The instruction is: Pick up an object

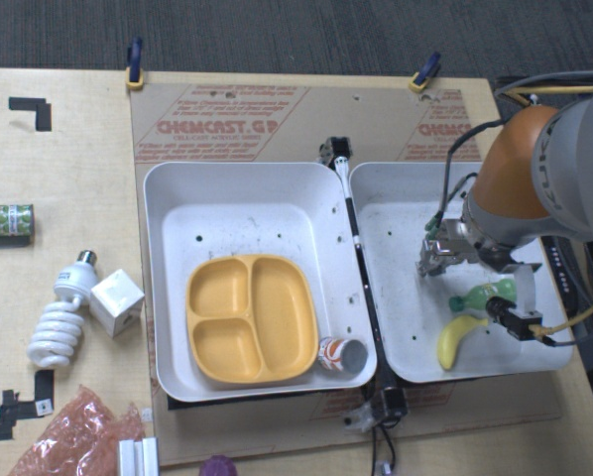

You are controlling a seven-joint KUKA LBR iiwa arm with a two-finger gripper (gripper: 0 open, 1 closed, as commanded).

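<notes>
Robotics lab/test rig: worktop (59,147) w/ cardboard sheet (227,117) held by clamps (135,62), two white bins (158,266), black tape marks (34,110), loose cables (564,320), grey carpet (277,13), random test props e.g. bulb (60,310).

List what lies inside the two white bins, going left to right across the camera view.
yellow divided plate → small cup on its side → pincer → banana → green object
</notes>
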